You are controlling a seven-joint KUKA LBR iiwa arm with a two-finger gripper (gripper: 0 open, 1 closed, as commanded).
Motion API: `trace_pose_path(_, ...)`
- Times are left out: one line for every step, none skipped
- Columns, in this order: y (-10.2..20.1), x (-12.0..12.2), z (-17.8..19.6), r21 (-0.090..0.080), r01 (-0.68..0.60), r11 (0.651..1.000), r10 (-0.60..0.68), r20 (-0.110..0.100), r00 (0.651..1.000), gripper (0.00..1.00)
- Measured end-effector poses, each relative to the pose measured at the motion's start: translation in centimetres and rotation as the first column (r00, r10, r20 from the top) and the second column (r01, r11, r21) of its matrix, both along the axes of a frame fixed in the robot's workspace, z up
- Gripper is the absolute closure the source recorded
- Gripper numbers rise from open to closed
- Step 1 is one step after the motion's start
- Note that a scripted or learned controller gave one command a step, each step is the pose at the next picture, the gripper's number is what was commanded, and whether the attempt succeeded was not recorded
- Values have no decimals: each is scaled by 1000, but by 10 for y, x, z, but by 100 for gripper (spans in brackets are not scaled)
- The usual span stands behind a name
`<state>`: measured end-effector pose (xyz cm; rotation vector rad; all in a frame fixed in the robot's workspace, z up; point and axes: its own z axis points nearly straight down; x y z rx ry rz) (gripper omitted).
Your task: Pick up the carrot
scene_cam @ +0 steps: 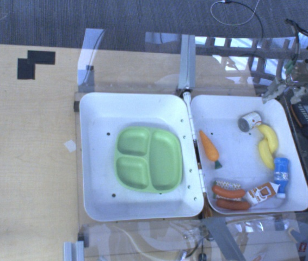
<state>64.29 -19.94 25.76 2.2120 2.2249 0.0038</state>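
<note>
along the near edge of the right bin (298,197) lie two sausages (230,196), one just behind the other, with a small carton (263,192) touching their right end and a blue bottle (280,174) standing beyond that by the right wall. the carrot (209,145) lies farther back, close against the bin's left wall, orange tip toward the far side and green stub toward the near side, apart from everything else. past it, toward the far right corner, a banana (267,143) curves down from a small grey can (248,122) tipped on its side. the left bin (91,156) holds a green divided plate (147,159) in its middle. the gripper (284,86) hangs off the far right corner of the right bin, well apart from the carrot; whether it is wide or narrow cannot be told from here.

the likely trouble is the wall: the carrot sits so near the divider between the bins that one finger could land on the rim. its taper is another risk, since a pinch near the thin tip could squeeze it out sideways.
</note>
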Motion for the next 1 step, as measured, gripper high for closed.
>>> trace_pose_path(59,25,-146,1,198,980,-198,1,980,0)
